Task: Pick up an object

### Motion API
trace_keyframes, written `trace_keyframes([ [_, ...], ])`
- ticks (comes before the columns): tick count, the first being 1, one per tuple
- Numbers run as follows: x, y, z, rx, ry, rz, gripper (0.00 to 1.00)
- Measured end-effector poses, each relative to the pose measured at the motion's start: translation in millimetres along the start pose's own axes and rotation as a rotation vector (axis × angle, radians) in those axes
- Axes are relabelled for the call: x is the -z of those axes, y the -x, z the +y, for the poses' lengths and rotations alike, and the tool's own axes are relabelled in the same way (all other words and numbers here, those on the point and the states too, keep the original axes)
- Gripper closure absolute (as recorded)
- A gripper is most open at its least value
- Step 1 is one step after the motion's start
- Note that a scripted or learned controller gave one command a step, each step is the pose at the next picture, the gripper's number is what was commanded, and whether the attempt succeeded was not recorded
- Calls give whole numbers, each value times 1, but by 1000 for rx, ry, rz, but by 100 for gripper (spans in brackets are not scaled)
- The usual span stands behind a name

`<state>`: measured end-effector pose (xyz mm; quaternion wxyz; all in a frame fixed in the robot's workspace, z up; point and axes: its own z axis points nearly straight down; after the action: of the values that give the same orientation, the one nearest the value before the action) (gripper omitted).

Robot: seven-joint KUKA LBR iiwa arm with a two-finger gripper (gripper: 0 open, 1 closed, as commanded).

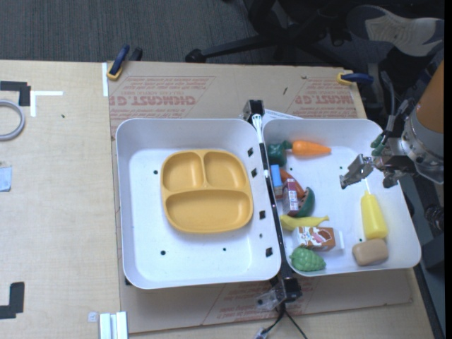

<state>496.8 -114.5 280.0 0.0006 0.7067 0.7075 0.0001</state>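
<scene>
Cardboard covers the surface (162, 90) under two white bins, with an office chair's legs on the grey carpet beyond at twelve o'clock. My jaws (371, 171) hang over the right bin (402, 260) toward its three o'clock side, spread apart with nothing between them, one finger (355, 171) reaching toward nine o'clock. Just below, at five o'clock from my wrist, lies a yellow cylinder (372, 216), and at its six o'clock end a tan block (369, 252) sits touching or nearly so. These look like my nearest candidates. My worry is the cylinder: it seems smooth and round, so if I close across it off-centre it could roll or squirt out toward the bin wall. The block beside it may also get nudged and crowd one finger. Along the divider at nine o'clock the carrot (311, 147), banana (304, 222), broccoli (307, 260) and packets (291, 193) are packed close, so a descent there risks pinching two things or landing on an edge. The left bin (134, 210) holds a yellow tray (207, 191), too broad and flat for me, I judge.
</scene>
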Motion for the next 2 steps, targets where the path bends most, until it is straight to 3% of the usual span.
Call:
trace_keyframes([
  [1, -188, -18, -19, 51, 1, 1, 0],
  [2, -178, -17, -17, 48, 3, 1, 100],
])
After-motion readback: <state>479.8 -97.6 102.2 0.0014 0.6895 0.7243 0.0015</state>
